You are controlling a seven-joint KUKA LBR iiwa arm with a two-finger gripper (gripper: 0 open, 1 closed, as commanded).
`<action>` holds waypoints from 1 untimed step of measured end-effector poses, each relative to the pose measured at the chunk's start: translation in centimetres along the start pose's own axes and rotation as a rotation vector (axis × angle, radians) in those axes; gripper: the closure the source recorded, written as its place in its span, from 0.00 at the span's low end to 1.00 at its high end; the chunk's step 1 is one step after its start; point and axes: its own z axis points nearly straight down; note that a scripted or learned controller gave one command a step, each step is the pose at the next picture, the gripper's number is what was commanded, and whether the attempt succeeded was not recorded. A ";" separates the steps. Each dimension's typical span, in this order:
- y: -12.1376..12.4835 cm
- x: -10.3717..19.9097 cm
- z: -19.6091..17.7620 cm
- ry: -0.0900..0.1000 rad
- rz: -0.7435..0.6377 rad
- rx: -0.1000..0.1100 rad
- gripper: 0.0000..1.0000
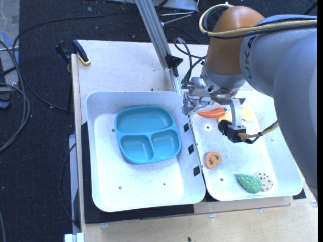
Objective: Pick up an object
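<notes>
Green toy [249, 182] lies apart from pincer [192, 106].

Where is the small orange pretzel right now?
The pretzel lies on the floor of the right bin, near its left wall, apart from the green item toward the bin's front.

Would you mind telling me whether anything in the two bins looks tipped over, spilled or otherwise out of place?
Nothing stands out. The blue divided tray lies flat, slightly askew, in the left bin. In the right bin the pretzel, green item and orange item lie loose, unspilled.
</notes>
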 end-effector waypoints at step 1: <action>0.8 5.6 -1.1 0.001 0.001 -0.001 1.00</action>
